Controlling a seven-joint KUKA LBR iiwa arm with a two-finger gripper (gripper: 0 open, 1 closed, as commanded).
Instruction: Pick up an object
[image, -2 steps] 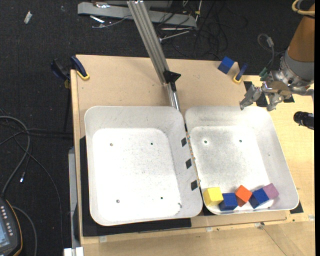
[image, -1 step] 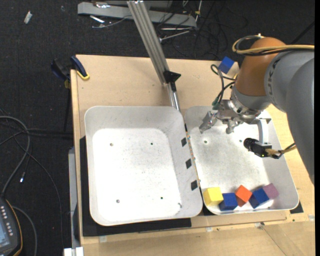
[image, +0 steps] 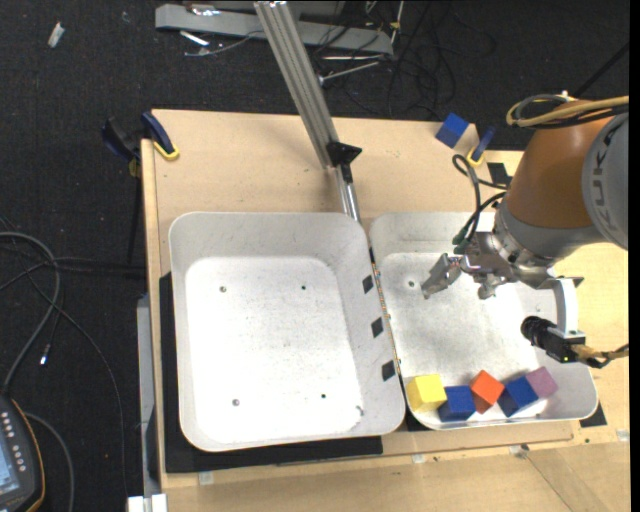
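Several small blocks lie in a row along the near wall of the right bin (image: 420, 240): a yellow block (image: 427, 390), a blue block (image: 458, 402), an orange block (image: 487, 388), another blue block (image: 518, 396) and a purple block (image: 541, 381). My gripper (image: 458, 288) hangs over the middle of that bin, well behind the blocks and apart from them. It is open, its fingers (image: 435, 281) spread, and nothing is between them.
The left bin (image: 190, 250) sits beside the right one, their rims meeting at the centre. A loose blue block (image: 452, 129) rests on the bench at the back right. A slanted metal pole (image: 305, 85) crosses behind the bins. Cables and a black fitting (image: 545, 335) hang off the wrist.
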